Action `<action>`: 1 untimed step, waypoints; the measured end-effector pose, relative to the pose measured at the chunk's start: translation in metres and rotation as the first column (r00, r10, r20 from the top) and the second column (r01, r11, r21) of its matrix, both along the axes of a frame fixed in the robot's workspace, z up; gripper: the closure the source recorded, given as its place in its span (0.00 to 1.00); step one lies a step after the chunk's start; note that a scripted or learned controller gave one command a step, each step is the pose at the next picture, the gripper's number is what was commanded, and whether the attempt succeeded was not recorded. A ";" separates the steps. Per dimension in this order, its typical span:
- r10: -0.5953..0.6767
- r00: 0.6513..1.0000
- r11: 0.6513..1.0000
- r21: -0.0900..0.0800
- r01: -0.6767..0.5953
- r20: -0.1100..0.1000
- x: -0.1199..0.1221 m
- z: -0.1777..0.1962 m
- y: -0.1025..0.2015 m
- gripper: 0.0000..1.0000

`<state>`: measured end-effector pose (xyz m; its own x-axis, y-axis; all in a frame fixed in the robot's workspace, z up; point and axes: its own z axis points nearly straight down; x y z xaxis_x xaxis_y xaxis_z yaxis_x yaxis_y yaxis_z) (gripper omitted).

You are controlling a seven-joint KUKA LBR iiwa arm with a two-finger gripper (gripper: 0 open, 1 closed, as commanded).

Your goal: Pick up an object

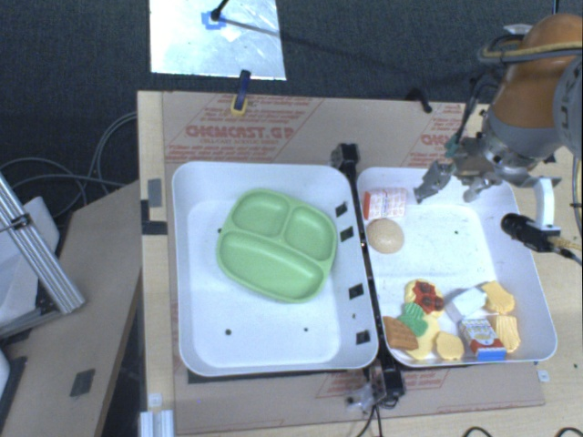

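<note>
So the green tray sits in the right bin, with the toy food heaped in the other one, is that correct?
Not quite: the camera view shows the green tray in the left bin, and the toy food heaped in the right bin.

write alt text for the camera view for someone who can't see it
A grey robot arm reaches in from the right, its gripper open and holding nothing above the right white bin, which holds a heap of toy food at its near end. The left white bin holds a green divided plate.
</note>
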<state>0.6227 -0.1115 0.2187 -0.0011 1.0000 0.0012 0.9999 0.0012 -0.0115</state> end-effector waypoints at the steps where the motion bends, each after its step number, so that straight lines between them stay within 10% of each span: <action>1: 0.002 1.000 1.000 -0.001 -0.002 0.013 0.003 0.008 0.000 0.00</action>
<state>0.6252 -0.1113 0.2265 -0.0032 1.0000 -0.0003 1.0000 0.0032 0.0014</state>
